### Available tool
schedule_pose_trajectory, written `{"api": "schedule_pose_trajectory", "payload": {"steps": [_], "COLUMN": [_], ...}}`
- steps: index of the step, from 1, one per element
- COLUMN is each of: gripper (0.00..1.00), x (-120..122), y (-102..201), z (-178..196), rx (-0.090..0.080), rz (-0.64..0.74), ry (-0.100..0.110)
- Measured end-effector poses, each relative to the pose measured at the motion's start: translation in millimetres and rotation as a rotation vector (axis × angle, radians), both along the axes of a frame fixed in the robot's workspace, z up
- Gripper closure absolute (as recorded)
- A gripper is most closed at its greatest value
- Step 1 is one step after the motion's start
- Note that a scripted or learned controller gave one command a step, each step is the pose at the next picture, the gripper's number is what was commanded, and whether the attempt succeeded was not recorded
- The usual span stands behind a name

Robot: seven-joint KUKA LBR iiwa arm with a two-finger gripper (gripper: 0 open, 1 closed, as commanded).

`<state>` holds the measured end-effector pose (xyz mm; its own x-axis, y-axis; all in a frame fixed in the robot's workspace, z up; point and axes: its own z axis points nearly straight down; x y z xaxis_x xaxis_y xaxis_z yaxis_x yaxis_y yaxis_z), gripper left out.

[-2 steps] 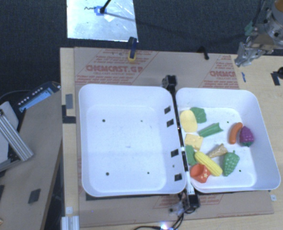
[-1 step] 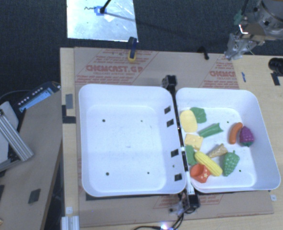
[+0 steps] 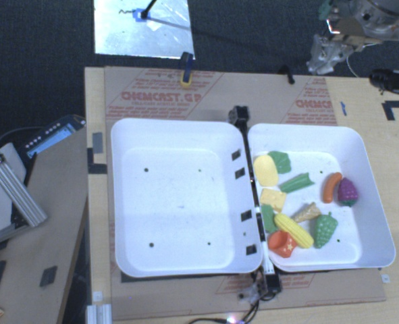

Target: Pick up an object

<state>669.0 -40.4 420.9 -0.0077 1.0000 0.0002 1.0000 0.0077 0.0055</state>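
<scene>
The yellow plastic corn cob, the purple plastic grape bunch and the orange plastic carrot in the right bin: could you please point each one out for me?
Yellow plastic corn cob (image 3: 294,230), camera view, middle of the cob.
Purple plastic grape bunch (image 3: 348,191), camera view, centre of the cluster.
Orange plastic carrot (image 3: 331,186), camera view, middle of its body.

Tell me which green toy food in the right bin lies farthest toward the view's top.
The green pepper-like piece, beside the pale yellow piece. The green bean pod and the bumpy green piece lie lower in the right bin.
</scene>
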Motion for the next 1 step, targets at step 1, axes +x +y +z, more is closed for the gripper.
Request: {"api": "schedule_pose_trajectory", "payload": {"steps": [1], "gripper": [1.00], "x": [-0.2], "y": [27.3], "z": [20.2], "rx": [0.000], "rz": [-0.001], "ry": [0.001]}}
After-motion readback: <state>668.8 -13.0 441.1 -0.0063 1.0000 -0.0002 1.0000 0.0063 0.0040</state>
